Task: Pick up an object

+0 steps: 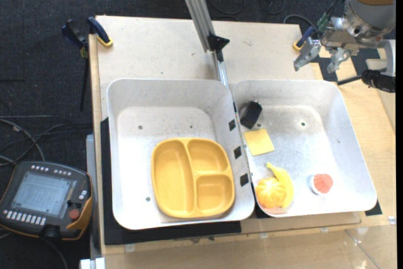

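Camera view is looking down on me at a slant. I am holding my pincer up above the far edge of the right bin, and its two thin metal fingers are hanging spread apart with nothing between them.

Below my pincer, inside that smooth white bin, four small things are lying. A small black blocky thing is sitting nearest to me, down and to the left. Just past it, a flat yellow square is lying on the speckled floor. Farther down, a bumpy orange and yellow toy is resting at the near rim. A little round red and white thing is sitting beside it, well below my pincer.

Far off to my left, a shiny yellow plastic tray with three rounded pockets is lying in the left bin.
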Motion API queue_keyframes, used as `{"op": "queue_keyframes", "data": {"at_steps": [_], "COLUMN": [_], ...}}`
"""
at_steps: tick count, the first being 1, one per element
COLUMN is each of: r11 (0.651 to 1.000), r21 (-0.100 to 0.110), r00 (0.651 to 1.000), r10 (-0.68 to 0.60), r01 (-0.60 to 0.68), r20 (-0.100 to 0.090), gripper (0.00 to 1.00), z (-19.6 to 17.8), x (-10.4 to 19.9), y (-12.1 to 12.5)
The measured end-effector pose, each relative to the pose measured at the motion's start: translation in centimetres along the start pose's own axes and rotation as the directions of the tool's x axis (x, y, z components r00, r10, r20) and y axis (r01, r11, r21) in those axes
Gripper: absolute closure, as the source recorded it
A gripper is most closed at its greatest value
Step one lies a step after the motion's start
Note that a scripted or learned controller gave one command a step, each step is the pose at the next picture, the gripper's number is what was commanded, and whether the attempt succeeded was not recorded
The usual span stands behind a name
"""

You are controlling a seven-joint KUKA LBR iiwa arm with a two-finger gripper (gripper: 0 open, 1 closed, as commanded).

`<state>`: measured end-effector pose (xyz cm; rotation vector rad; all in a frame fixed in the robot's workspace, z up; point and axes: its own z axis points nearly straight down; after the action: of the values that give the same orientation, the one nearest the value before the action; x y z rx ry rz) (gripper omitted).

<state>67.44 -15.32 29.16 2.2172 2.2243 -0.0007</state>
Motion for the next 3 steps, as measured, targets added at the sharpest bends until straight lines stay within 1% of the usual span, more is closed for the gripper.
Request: {"op": "queue_keyframes", "data": {"at_steps": [1,2,3], "r11": [1.000,1.000,1.000], "r21": [0.000,0.007,0.005], "r00": [1.000,1.000,1.000], "r10": [0.000,0.003,0.003], "r01": [0.000,-0.003,-0.003], "r20": [0.000,-0.001,-0.001], "gripper": [0.00,0.00,0.00], "z": [0.0,6.2,10.6], "x": [0.0,0.2,0.4], "y": [0.0,-0.7,-1.0]}}
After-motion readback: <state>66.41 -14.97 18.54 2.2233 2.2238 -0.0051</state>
